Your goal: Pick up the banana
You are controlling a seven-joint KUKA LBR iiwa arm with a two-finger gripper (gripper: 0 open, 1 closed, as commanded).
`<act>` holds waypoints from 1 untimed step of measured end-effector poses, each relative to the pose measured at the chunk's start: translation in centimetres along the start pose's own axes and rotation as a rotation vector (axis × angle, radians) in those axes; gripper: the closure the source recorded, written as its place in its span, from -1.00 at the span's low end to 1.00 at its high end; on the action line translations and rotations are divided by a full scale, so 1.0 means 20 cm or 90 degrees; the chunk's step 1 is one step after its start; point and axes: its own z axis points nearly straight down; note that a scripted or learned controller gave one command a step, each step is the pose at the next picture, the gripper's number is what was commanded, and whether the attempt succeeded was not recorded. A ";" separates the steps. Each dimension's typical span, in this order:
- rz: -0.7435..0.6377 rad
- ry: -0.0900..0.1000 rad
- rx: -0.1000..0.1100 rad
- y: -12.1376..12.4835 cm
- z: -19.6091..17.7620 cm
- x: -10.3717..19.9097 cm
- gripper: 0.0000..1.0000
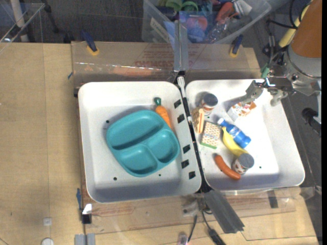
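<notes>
The yellow banana (231, 145) lies in the middle of the right bin (286, 137), partly covered by a blue and white bottle (236, 132) that rests across it. My gripper (253, 92) hangs over the far right part of that bin, up and to the right of the banana and well apart from it. A small white and orange packet (241, 108) sits just below the gripper.
Around the banana are a crackers box (210, 135), a red sausage (226, 167), a grey can (243, 163) and a can (207, 101) at the back. The left bin (92, 137) holds a teal divided plate (142, 142) and a carrot (163, 113).
</notes>
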 end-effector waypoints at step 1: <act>0.056 0.000 -0.001 -0.18 0.56 -0.07 -1.00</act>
